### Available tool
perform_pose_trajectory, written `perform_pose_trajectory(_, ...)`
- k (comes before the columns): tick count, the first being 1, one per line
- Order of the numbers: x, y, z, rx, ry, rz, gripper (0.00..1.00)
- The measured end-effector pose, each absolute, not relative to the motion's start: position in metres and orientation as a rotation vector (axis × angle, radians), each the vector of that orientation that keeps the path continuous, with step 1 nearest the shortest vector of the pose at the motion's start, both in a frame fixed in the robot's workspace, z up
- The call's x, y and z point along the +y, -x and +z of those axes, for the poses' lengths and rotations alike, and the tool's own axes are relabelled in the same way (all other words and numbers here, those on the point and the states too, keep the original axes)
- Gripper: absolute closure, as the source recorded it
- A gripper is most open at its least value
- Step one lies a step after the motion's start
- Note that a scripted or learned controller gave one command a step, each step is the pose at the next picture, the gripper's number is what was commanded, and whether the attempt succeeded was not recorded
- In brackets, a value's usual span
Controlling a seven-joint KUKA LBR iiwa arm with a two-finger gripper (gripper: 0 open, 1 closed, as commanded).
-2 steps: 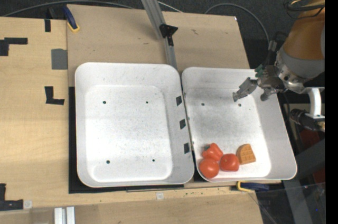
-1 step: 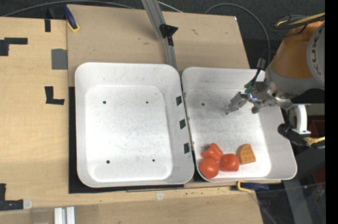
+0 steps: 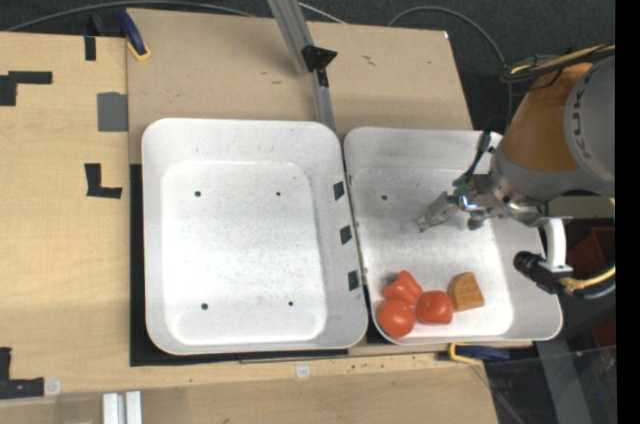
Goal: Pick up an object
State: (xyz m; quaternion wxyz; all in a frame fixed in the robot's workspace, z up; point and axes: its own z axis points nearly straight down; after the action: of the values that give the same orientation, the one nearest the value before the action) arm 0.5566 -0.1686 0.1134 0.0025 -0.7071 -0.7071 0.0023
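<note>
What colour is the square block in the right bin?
Tan-orange block, in the camera view.

I monitor through one fixed overhead camera, angled obliquely down at moderate range, framing both white bins [image 3: 245, 232] on the bench [image 3: 200, 72]; the arm [image 3: 560, 137] enters from frame right.

no readable text, labels, brands or numbers on bench or bins

Two white bins [image 3: 245, 137], finely speckled grey, sit on a tan bench [image 3: 200, 62]; at the right bin's six o'clock lie red-orange pieces [image 3: 412, 301] and an orange-brown block [image 3: 466, 292], under a grey arm [image 3: 590, 127] banded orange.
</note>
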Motion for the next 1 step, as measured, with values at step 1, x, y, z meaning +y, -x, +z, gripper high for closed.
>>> perform_pose_trajectory(1,-0.1677,-0.558,0.1264,-2.222,2.218,0.003,1.0)
